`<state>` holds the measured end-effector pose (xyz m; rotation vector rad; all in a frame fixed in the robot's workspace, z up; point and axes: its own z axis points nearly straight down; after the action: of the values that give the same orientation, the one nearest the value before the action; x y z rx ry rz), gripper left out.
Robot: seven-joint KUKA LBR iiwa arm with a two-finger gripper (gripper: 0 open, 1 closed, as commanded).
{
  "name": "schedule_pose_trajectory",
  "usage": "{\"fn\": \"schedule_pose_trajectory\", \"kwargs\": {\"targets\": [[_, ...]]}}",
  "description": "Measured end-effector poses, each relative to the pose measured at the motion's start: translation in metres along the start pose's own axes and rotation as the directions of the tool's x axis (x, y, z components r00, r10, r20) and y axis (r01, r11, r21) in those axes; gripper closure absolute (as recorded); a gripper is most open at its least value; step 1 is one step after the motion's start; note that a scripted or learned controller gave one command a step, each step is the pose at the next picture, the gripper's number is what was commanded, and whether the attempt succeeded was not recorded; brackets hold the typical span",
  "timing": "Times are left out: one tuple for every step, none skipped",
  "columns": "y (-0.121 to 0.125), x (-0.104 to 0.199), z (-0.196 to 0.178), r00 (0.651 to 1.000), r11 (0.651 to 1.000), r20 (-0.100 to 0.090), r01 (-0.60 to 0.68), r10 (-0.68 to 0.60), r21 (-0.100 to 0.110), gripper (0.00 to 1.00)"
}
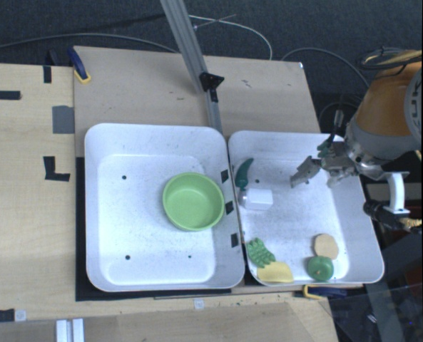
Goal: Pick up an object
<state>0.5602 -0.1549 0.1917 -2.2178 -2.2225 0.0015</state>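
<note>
i see the two white bins side by side on the bench. the left bin holds a green bowl, which stands upright a little right of the bin's middle, near the wall that it shares with the other bin.

the right bin holds the small things. a dark green curved piece lies near the upper left corner of this bin, and just below it, touching or almost touching, there is a white block. near the lower edge i see a green ridged piece, and just beside it a yellow flat piece that lies against the front wall. more to the right there is a tan round piece, and just under it a green round thing, like a small apple.

the arm comes in from the right, with its orange band above the wrist. the gripper is over the upper right part of the right bin. its two fingers stand apart, one pointing to the left and down, the other shorter in view, and i see nothing between them. the gripper is well apart from all the small things; the white block is the nearest, to its left. i cannot tell if the fingertips touch the bin floor.
</note>
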Motion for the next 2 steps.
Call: {"fn": "schedule_pose_trajectory", "kwargs": {"targets": [[0.0,0.0,0.0,1.0,1.0,0.0,0.0,0.0,0.0,0.0],[-0.011,-0.002,0.056,1.0,1.0,0.0,-0.002,0.002,0.005,0.0]]}}
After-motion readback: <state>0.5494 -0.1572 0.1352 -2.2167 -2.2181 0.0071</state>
